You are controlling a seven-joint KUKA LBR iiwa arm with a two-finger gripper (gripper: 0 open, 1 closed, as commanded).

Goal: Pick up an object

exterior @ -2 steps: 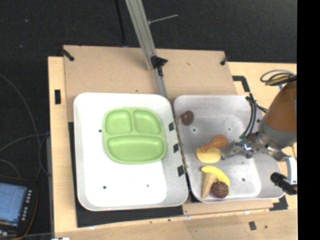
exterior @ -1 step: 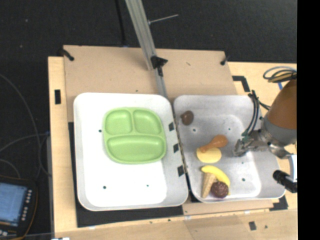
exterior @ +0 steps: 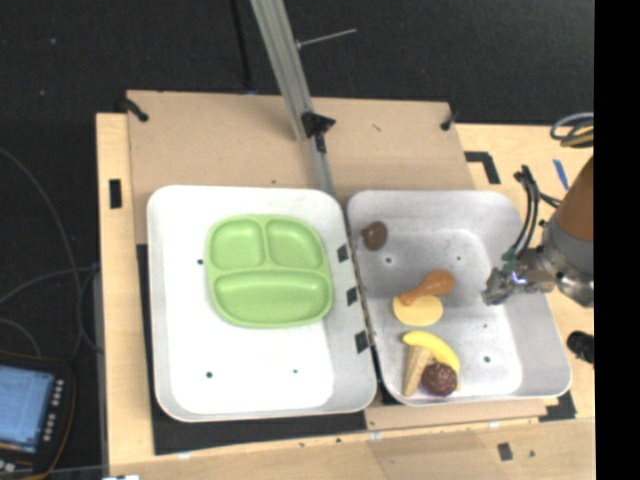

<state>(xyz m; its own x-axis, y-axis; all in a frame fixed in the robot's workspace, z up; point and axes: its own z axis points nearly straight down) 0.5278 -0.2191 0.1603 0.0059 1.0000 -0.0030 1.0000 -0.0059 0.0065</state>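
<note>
1. Orange-brown plastic toy drumstick (exterior: 430,286): nearest candidate for the pick. Lying flat near the middle of the right shallow white bin (exterior: 470,213), at nine o'clock from the grey metal gripper (exterior: 497,290), near it but apart.
2. Grey metal gripper low over the bin's three o'clock side, under the grey arm with the orange band (exterior: 575,223). Nothing visibly held; open or closed, impossible to tell at this size.
3. Probably light, stiff and smooth, like hollow moulded plastic. Likely to roll or squirt free if pinched on the fat rounded end. Better taken across the narrower neck, square to its long axis.
4. At six o'clock of the drumstick, touching or very nearly: pale yellow flat round disc (exterior: 418,311). Thin, hard to grip, easily nudged.
5. Farther out, at seven o'clock from the gripper: yellow toy banana (exterior: 432,348), tan cone (exterior: 413,368) and dark maroon knobbly lump (exterior: 438,378), huddled together.
6. At ten o'clock, well apart: small brown round ball (exterior: 373,234), apt to roll.
7. Farthest, at nine o'clock: left shallow white bin (exterior: 180,368) bearing a green three-compartment plastic plate (exterior: 270,271).
</note>
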